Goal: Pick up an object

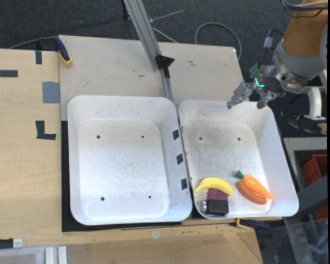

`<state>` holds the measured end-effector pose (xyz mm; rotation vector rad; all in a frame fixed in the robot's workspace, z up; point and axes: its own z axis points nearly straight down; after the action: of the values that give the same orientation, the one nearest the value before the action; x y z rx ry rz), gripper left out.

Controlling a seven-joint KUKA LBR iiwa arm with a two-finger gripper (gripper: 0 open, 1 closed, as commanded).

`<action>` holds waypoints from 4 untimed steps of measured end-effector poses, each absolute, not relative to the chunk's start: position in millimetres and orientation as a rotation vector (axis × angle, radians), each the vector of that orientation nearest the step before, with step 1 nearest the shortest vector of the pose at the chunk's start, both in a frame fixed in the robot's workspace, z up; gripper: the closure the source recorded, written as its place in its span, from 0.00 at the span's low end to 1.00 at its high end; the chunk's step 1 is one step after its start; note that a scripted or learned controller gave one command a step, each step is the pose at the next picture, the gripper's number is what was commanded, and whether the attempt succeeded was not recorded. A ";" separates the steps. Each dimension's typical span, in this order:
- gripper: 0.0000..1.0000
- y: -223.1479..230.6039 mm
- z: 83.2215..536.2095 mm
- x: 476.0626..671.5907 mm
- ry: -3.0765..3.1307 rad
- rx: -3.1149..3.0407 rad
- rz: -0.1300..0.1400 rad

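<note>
a: where's the gripper (247, 98) right now?

b: up over the far rim of the right bin (275, 131), well away from anything to grab. its fingers are spread apart with nothing between them.

a: and the stuff to pick?

b: all bunched in the near corner of that right bin. one banana (213, 185), one carrot (254, 189), and one dark block (217, 203) with a maroon top, touching the banana's underside.

a: which would you go for?

b: the carrot, i'd guess. it lies slightly apart from the others, so there's room for a finger on each side. it looks like a light plastic toy, stiff and smooth, likely to slip if pinched near the tapered tip. take it across the thick middle.

a: the banana?

b: curved, glossy, crowded by the block. harder.

a: bins?

b: two. the left bin (121, 153) holds no objects i can see.
</note>
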<state>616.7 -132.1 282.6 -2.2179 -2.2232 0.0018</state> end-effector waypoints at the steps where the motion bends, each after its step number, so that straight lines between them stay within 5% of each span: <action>1: 0.00 -130.1 239.2 616.0 -2.221 -2.217 0.007; 3: 0.00 -126.3 147.2 600.9 -2.220 -2.217 0.008; 4: 1.00 -125.7 160.1 602.4 -2.224 -2.217 0.003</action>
<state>602.4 -125.7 160.1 -2.2166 -2.2242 0.0029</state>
